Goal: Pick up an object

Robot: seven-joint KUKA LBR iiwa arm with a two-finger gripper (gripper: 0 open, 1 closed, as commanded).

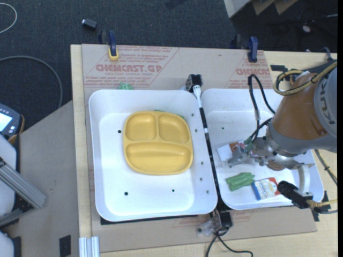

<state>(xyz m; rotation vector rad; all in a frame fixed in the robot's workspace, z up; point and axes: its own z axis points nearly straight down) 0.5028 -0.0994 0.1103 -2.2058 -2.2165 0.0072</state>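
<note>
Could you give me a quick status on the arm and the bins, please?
End effector low in right bin, fingers unclear. Green object and small packet loose nearby. Yellow tray in left bin.

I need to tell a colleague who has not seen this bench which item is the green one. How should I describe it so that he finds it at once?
Look at the right white bin, where the grey and orange arm reaches in. Near its front edge, just below the hand, lies the green object, tilted. Beside it is a red, white and blue packet; the green object is the bin's one plain green thing.
</note>
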